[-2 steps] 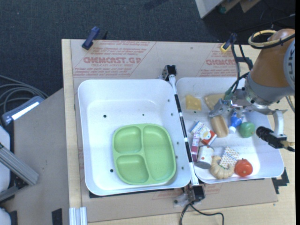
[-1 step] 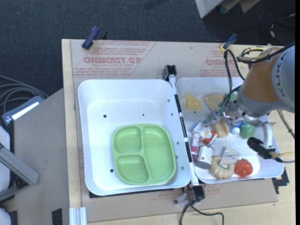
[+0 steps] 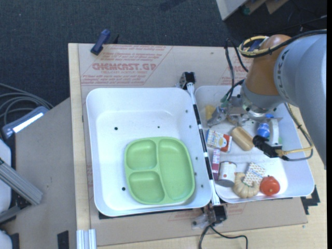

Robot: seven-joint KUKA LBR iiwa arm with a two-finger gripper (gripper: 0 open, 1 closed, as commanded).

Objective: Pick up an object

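— What do you have on the bench?
— You have 2 bins side by side: the left bin (image 3: 104, 113) holds a 3-compartment tray (image 3: 158, 170) toward its front.
— And the right bin (image 3: 301, 183)?
— You see the arm (image 3: 270, 77) reaching in over its back part. In front of it lie a bread roll (image 3: 242, 138) and, to its left, a small packet (image 3: 218, 139). At the front sit a can (image 3: 226, 171), a pastry (image 3: 245, 187) and, rightmost, a tomato (image 3: 269, 185).
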